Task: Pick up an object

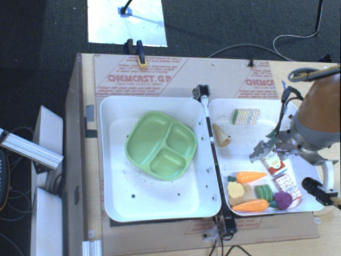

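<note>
Bins [160, 209] number two, white and shallow, side by side on the counter [160, 73]. We count one thing in the left bin: a green divided plate [161, 144] with three compartments, lying near its middle. In the right bin [250, 137] we count two orange carrots, one [250, 177] above the other [250, 206], with a yellow piece [235, 189] and a green ridged piece [263, 191] between them and a purple piece [283, 199] at the lower carrot's right end. We also see two red-and-white cartons: one [274, 164] just under the tool [265, 150], the other [287, 185] lower right of it. A cone-shaped piece [220, 135] lies near the divider and a patterned packet [246, 116] near the far wall. The tool sits low over the right bin; we cannot tell its opening.
</note>
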You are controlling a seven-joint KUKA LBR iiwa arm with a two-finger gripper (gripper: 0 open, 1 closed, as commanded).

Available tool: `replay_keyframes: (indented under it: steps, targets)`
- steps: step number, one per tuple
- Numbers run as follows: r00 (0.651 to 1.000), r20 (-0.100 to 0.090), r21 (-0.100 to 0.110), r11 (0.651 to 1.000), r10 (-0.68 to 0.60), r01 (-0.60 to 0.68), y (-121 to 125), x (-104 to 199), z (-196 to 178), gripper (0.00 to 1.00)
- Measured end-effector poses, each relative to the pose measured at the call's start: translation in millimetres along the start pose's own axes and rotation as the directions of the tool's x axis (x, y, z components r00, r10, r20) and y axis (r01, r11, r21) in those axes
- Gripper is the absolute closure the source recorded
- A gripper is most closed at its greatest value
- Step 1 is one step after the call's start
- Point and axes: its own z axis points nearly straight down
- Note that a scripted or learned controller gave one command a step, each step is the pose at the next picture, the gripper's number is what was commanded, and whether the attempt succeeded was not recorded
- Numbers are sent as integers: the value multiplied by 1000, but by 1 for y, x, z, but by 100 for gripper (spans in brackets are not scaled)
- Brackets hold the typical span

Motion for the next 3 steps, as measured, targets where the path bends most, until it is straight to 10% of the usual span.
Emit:
replay_keyframes:
  steps: [1, 2, 3]
  targets:
    - [1000, 5, -10, 1000, 3, -3, -16, -46, 88, 0]
    - [1000, 1, -1, 1000, 2, -2, 5, -87, 101, 0]
    - [1000, 1, -4, 1000, 1, -1, 6, -87, 90, 100]
